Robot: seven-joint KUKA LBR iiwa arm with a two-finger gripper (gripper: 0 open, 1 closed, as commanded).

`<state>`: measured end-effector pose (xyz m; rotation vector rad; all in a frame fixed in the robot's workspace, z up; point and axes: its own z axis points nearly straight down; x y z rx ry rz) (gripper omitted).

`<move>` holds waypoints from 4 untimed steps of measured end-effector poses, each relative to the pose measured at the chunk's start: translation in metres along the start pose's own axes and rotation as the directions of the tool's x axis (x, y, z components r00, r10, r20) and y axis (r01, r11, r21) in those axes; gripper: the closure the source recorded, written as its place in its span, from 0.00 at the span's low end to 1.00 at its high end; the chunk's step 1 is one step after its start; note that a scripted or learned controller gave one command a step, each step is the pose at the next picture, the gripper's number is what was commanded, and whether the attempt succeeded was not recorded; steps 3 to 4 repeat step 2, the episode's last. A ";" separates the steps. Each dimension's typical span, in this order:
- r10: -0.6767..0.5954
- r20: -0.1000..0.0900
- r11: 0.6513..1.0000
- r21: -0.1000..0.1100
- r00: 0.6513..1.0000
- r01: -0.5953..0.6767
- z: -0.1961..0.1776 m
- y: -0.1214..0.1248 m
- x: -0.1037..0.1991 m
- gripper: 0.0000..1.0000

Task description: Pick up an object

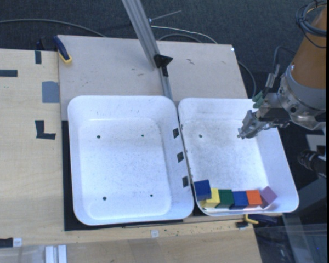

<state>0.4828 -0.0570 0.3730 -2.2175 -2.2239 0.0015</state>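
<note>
Several small blocks line the near edge of the right bin (230, 147): a blue block (202, 189) over a yellow one (211, 200), then a green block (225, 198), another blue block (240, 199), an orange block (254, 198) and a purple block (268, 195). My gripper (247, 129) hangs over the right bin's far right part, well above and behind the row of blocks. Nothing shows between its fingers.
The left bin (126, 158) lies beside the right one. A slanted metal pole (144, 29) rises behind the bins. A blue and yellow tool (62, 49) lies on the bench at the far left. Cables run across the dark floor behind.
</note>
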 end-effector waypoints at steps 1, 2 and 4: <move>0.001 0.001 1.000 0.001 1.000 -0.001 0.000 0.000 0.000 0.00; -0.005 -0.001 1.000 -0.006 1.000 0.005 -0.049 0.007 0.058 0.00; -0.005 -0.001 1.000 -0.006 1.000 0.005 -0.049 0.007 0.058 0.00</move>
